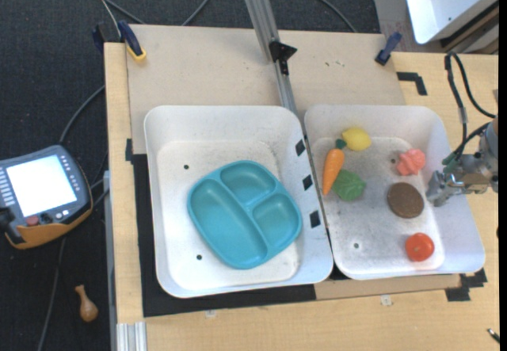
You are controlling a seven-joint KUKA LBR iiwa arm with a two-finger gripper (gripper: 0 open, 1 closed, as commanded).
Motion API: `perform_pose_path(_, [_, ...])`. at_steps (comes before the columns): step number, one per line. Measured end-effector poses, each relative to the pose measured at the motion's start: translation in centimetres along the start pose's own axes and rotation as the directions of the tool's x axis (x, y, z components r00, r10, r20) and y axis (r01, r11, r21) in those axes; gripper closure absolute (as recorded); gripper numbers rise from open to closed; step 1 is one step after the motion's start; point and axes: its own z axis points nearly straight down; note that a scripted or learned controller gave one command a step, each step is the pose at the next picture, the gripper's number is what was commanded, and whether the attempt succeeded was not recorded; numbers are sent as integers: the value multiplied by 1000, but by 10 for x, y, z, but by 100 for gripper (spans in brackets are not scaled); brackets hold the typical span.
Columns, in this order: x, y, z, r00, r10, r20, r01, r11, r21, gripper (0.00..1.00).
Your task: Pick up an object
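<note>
Toys are lying in the white bin on the right [451, 135]: nearest, a round red tomato [420, 246], then a flat brown round cookie [405, 200], a green leafy lump [349, 185], an orange carrot [333, 170], a pink toy [411, 161] and a yellow lemon [356, 139] farthest back. A metal two-finger gripper [440, 187] is hovering just beside the cookie, holding nothing I can see. A blue plastic tray with three parts [244, 213] is sitting in the white bin on the left [170, 135].

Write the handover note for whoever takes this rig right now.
Gripper: at the right bin's right wall, nothing seen in it.
Right bin holds a lemon, carrot, green vegetable, pink toy, brown disc, and tomato.
Left bin holds a blue divided plate.
Done: nothing lifted.
Left: grasp and lift one object; the brown disc lies nearest.
</note>
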Motion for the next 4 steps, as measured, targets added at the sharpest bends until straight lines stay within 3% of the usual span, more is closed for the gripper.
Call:
perform_pose_path(1, [0, 2, -41, 1000, 0, 1, 0, 1000, -1, 100])
perform_pose_path(3, [101, 6, -18, 1000, -4, -6, 4, 1000, 8, 100])
perform_pose_path(4, [158, 8, -28, 1000, -6, -5, 6, 1000, 4, 100])
